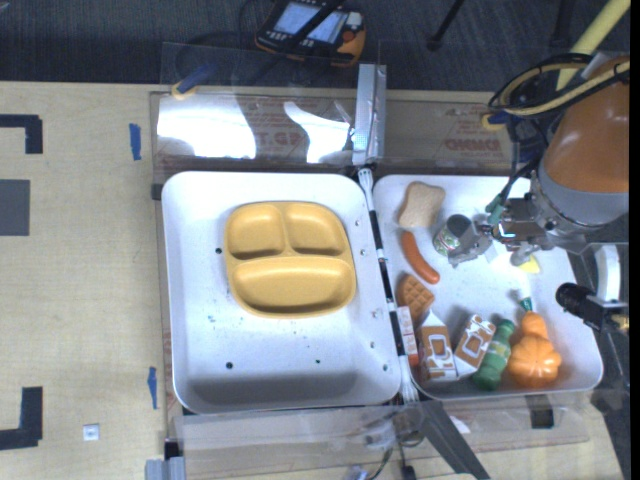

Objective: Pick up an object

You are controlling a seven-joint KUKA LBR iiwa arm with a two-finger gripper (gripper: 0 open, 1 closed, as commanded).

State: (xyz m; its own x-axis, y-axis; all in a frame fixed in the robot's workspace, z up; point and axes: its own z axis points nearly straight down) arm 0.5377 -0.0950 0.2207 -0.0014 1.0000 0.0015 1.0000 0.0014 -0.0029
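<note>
While our hand (478,240) hangs over the right bin (580,378), we cannot tell its state; a sausage (420,256) lies just left of it.

Pale wooden benchtop (80,268) with black tape corner marks (25,133) and little blue tape strips (135,140). Dark grey carpeted floor (120,18) up top, with a black handheld controller with a lit screen (308,28) lying there, plus thin black stand legs (470,3).
</note>
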